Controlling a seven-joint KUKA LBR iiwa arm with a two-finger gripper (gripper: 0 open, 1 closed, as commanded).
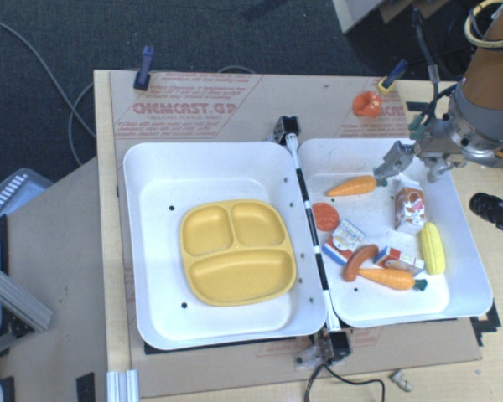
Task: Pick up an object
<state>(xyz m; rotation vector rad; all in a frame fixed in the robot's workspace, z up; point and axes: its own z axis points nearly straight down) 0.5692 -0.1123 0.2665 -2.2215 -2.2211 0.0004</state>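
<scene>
My gripper hangs over the far part of the right bin, open, with nothing between its fingers. Just left of it lies a carrot, and a brown carton sits right below it. Nearer the front are a yellow corn cob, a second carrot, a sausage, a red round slice, a small white packet and a small red and white box.
The left bin holds a yellow divided plate. Behind the bins, on the cardboard, lie an orange toy and a blue clip. A black divider runs between the bins.
</scene>
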